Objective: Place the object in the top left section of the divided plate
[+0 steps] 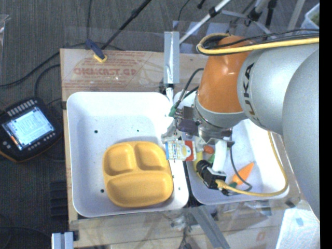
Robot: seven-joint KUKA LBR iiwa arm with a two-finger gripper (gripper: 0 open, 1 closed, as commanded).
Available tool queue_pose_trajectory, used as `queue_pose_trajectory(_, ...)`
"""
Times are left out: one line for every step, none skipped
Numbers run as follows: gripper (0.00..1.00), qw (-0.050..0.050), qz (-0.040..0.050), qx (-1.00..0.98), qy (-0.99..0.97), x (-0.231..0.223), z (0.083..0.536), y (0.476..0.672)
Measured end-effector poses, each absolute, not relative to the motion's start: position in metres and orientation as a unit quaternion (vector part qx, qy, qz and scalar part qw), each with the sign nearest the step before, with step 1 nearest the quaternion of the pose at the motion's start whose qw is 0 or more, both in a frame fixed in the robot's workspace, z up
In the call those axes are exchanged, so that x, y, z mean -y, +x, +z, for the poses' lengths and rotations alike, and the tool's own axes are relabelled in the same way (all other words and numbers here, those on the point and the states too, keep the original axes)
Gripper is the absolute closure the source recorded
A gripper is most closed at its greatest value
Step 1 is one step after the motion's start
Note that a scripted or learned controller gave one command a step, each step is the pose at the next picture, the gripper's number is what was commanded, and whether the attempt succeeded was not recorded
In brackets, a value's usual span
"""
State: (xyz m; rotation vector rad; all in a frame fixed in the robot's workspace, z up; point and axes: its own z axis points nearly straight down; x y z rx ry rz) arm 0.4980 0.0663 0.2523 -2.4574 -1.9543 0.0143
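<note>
Arm first: big grey KUKA arm with orange band [228, 84] comes in from the right and covers most of the right-hand shallow white bin [270, 183], so much of that bin's floor is hidden. Left shallow white bin [85, 139] sits beside it, walls touching along the middle. Yellow plastic divided plate [137, 174] lies in the left bin's lower right part, two small sections at the top, one wide section below; all three look bare. Two-finger gripper [182, 139] hangs under the wrist over the seam between the bins, just beside the plate's right edge. Small object with blue, white and red printing [179, 151] sits right at the gripper tip, against the plate rim; hard to make out, and I can't tell whether it is gripped or just lying there. Orange carrot-shaped item [244, 173] lies in the right bin, part hidden. Yellow cable [259, 192] loops there too. Wooden bench [114, 69] under the bins, dark carpet around, handheld control pendant with lit screen [26, 128] on the floor at left.
</note>
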Motion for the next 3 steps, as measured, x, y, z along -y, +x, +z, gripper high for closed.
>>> queue_pose_trajectory(1.0, 0.001, 0.0047, 0.657, -0.754, -0.148, 0.252, 0.513)
queue_pose_trajectory(0.0, 0.0, 0.0047, 0.657, -0.754, -0.148, 0.252, 0.513)
queue_pose_trajectory(0.0, 0.003, 0.0043, 0.749, -0.663, -0.096, 0.179, 0.483)
